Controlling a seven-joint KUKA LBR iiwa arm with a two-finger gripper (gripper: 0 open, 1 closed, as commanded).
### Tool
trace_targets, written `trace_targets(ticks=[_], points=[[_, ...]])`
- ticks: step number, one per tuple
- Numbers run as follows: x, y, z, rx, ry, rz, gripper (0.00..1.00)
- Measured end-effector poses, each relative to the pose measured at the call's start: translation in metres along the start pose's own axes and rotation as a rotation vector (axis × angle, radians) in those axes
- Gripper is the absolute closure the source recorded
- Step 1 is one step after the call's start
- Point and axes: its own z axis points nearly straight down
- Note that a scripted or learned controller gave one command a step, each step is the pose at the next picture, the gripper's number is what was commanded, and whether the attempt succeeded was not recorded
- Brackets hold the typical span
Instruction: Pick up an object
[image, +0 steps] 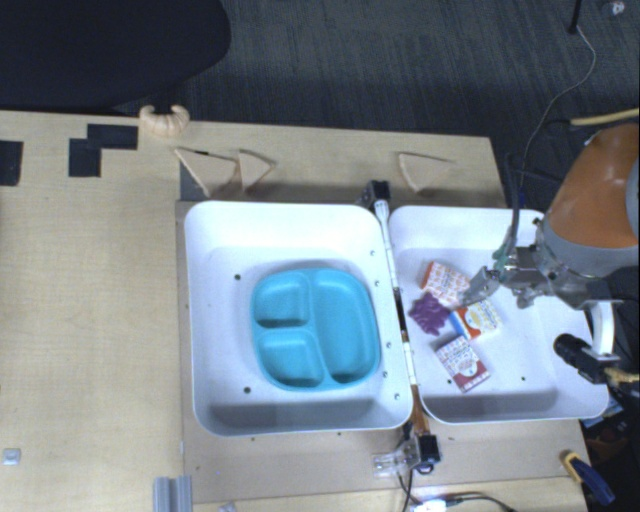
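Gripper (484, 284) is down low over the right bin (530, 395), tips at the cluster's upper right edge, though whether it's clamped or loose I cannot tell. Nearest us lies a red-and-white packet (462, 361), just below-left of the tips. Then the purple piece (430, 313) (crumpled-looking) and an orange-edged packet (481, 318), almost under them. Beyond, another packet (441, 280). Left bin (215, 300) carries the blue divided tray (315, 325).

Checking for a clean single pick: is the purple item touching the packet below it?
Cannot tell. In the camera view the purple item and the red-edged packet lie close together in the right bin, their edges blurred.
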Motion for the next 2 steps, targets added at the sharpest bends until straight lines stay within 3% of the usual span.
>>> trace_targets(ticks=[1,2], points=[[-0.06,-0.024,0.088,-0.01,-0.003,0.002,0.0],[-0.058,-0.022,0.077,-0.014,-0.001,0.0,1.0]])
